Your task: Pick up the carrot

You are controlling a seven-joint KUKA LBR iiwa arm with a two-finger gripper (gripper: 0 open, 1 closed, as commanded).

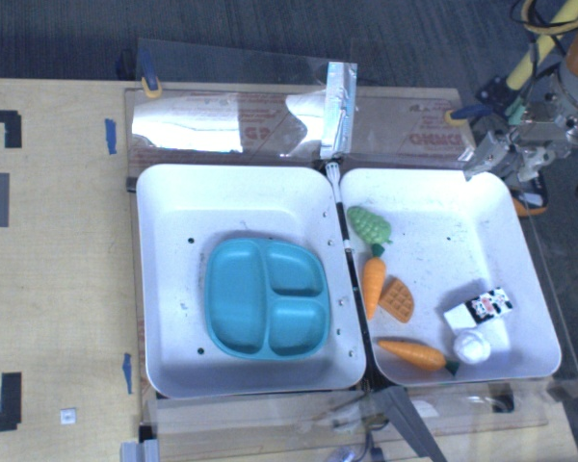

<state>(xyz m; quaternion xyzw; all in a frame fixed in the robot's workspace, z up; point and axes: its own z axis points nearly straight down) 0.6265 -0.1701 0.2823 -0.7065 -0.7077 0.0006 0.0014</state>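
Bright, even overhead light; slightly soft picture with glare at the back.

The two white bins [241, 186] are evenly lit and close to washed out, with only thin soft shadows under the blue tray [267, 296] and the small toys. A clear plastic sheet [241, 114] behind the bins throws strong white glare that hides what lies under it. The dark floor [270, 8] at the top is dim. Fine detail is soft and grainy throughout, and the arm's gripper [515, 157] at the upper right looks blurred.
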